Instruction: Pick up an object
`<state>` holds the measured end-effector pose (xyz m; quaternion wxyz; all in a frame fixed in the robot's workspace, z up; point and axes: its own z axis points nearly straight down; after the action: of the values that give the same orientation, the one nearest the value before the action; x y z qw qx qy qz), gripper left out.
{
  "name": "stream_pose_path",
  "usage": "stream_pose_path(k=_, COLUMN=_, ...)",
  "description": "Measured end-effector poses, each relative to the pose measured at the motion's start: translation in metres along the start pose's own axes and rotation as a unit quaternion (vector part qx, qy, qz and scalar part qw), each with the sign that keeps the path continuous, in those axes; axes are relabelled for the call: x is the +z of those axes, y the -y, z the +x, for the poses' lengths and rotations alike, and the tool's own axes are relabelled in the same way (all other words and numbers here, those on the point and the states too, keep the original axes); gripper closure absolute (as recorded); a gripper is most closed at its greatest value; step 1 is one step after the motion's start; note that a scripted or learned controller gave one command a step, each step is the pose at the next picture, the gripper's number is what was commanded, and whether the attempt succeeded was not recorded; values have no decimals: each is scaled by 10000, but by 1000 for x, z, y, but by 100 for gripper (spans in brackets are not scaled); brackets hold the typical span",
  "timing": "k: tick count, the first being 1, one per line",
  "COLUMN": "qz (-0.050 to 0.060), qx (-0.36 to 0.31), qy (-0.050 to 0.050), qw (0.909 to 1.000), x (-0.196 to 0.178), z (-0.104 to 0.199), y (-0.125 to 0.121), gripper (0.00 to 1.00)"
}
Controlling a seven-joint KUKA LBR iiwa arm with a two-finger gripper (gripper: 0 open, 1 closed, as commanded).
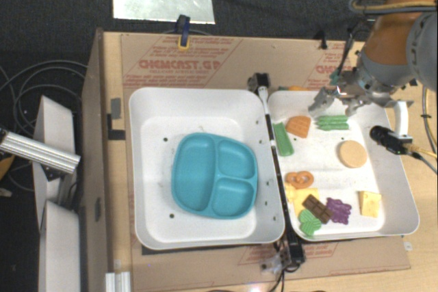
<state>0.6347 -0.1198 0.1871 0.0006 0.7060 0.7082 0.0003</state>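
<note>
Nearest the camera, along the front edge of the right bin [400, 212], sits a cluster of toy food: a green ridged piece [309, 221] at the front corner, a brown chocolate bar [317, 207] touching it, a purple grape bunch [339, 209] just beside that, and a yellow cheese wedge [370, 203] a little apart toward the outer wall. A yellow slab [295, 196] lies under the chocolate's inner end, and an orange pretzel [299, 179] rests just behind it. Level with this cluster, the left bin [154, 140] holds one thing, a teal divided plate [214, 175] with three compartments, lying flat and slightly turned, with nothing in its compartments.

Further back in the right bin, a tan round cookie [353, 153] lies near the middle. A long green pod [282, 139] runs along the inner wall beside the divider between the bins. Behind the cookie are an orange wedge-shaped piece [298, 126] and a green ridged bean cluster [332, 122], just apart from each other.

At the far end of the right bin the gripper [339, 102] hangs above the orange wedge and the green bean cluster, its two fingers [321, 100] spread apart and nothing between them. All the toy pieces lie on the bin floor. Both bins rest on a cardboard sheet [205, 61].
</note>
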Motion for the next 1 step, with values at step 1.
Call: stream_pose_path(k=1, qz=-14, qx=-19, qy=3, qw=10000, x=75, z=19, y=-36, gripper=0)
